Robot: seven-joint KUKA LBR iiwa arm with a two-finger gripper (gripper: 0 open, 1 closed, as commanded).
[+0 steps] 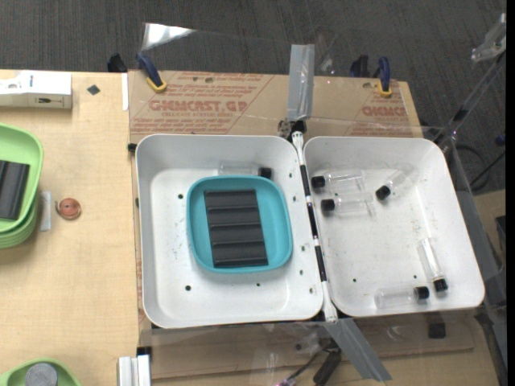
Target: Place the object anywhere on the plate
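While teal plate [239, 223] sits mid left bin [161, 296] with bare white rim all round, clear capped vials [348, 206] scattered across right bin [459, 215], one vial [241, 170] behind plate, cardboard [209, 103] under bins, dark carpet [241, 14] beyond

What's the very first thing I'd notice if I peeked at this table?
Probably the bright teal plate sitting in the left white bin, with a dark ridged block lying on it. Next, the clear little vials with black caps scattered around the right white bin. At the far left edge, a lime-green tray peeks in.
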